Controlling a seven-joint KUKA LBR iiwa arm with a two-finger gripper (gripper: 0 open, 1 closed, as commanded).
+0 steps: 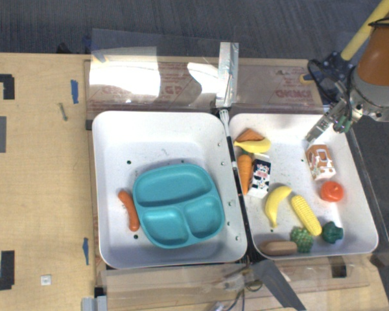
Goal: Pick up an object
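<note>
My gripper [319, 129] hangs over the far right part of the right bin [363, 206], just above and behind a small white and brown carton [319, 161]. Nothing shows in its grasp. Below the carton lies a red tomato [332, 191]. A yellow banana [277, 203], a corn cob [306, 214] and two green broccoli pieces [303, 238] [332, 232] lie toward the near edge. A carrot [245, 172], a black and white milk carton [262, 175] and a second yellow piece [254, 146] sit along the bin's left wall.
The left bin [110, 135] holds a teal divided plate [178, 204] with a red sausage [129, 210] beside it. A brown sausage [279, 247] lies at the right bin's near edge. A clear panel [181, 83] stands behind both bins.
</note>
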